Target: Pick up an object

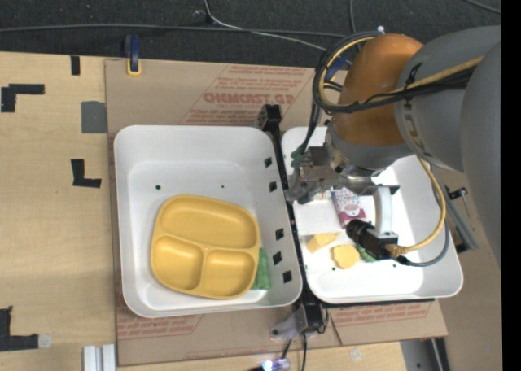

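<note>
Grey pincer [313, 178] hangs low over the right bin [440, 280], at its nine o'clock edge; its state cannot be told. Yellow pieces [334, 249] lie at five o'clock of it. Yellow tray [203, 243] fills the left bin [134, 166].

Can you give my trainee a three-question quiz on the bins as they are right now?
1. True or false: the yellow divided tray lies in the left bin.
2. Which bin is the arm reaching over? A) left B) right
3. Fill in: a green object is wedged between the tray and the left bin's ____ wall.

Key: 1 true. 2 B; the arm is above the right bin, which holds two yellow pieces and a pink-and-white packet. 3 right.
</note>
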Motion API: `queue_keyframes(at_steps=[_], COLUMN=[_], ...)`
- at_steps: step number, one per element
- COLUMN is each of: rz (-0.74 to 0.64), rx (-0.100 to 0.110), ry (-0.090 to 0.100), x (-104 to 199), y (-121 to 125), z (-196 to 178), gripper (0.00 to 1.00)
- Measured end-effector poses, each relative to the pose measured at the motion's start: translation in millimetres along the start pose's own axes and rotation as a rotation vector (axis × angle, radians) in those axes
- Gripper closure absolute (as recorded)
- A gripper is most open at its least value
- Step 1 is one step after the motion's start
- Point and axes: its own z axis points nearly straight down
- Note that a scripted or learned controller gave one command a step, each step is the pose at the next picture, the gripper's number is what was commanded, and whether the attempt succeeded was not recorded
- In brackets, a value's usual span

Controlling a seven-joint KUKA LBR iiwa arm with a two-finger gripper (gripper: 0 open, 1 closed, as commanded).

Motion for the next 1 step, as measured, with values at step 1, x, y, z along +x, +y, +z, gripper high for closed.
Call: queue_keyframes(at_steps=[1], rz=[0.001], rx=[0.001], ry=[0.0], x=[44.8], y=[-16.4], z=[2.7], gripper=[1.0])
